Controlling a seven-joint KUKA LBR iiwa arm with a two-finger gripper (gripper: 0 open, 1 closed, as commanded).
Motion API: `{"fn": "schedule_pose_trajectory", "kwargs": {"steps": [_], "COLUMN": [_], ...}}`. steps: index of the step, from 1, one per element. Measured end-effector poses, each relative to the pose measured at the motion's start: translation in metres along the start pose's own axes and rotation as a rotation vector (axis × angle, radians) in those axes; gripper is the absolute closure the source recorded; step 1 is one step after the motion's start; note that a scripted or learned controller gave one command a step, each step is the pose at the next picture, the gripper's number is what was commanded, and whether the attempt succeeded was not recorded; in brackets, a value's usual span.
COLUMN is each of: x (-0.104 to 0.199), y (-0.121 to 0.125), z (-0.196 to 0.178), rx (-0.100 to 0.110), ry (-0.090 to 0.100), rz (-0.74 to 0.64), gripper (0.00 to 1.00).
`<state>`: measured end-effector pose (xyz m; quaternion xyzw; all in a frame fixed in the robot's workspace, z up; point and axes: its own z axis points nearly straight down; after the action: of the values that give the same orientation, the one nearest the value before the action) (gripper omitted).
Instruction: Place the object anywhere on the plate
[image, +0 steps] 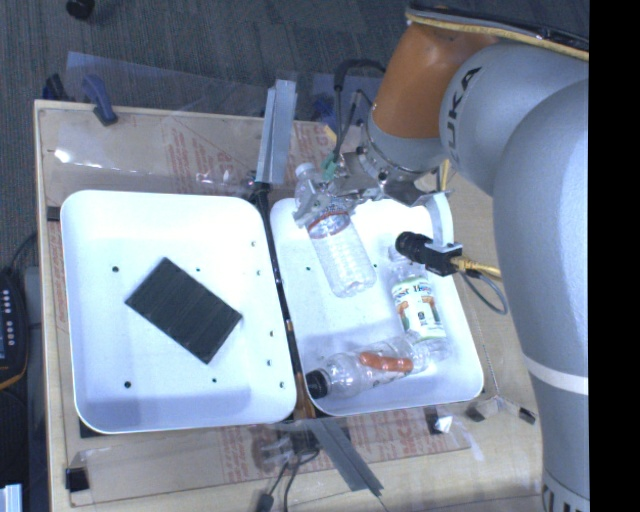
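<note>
The gripper (325, 200) is sitting at the upper middle of the frame, apparently clenching the neck of a clear bottle (340, 250) that is lying tilted in the right bin (462, 372). The dark plate (183, 308) is lying in the left bin (90, 220).

Two shallow white plastic bins (100, 225) sit on a tan bench printed with faded red lettering (180, 140), one holding a dark charcoal ribbed rectangular plate (184, 309), the other clear plastic bottles, one white-labelled (418, 305), one with orange inside (372, 366).
</note>
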<state>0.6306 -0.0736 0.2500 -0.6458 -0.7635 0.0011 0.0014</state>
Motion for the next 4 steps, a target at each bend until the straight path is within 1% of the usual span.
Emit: {"fn": "schedule_pose_trajectory", "kwargs": {"steps": [1,2,3,4], "x": [0.04,0.076,0.106,0.119], "y": [0.015,-0.02,-0.017,0.003], "z": [0.059,0.059,0.039,0.058], "rx": [0.002,0.001,-0.003,-0.004], "ry": [0.0,0.0,-0.003,-0.004], "rz": [-0.193,-0.477,-0.638,-0.916], "gripper": [1.0,1.0,1.0,1.0]}}
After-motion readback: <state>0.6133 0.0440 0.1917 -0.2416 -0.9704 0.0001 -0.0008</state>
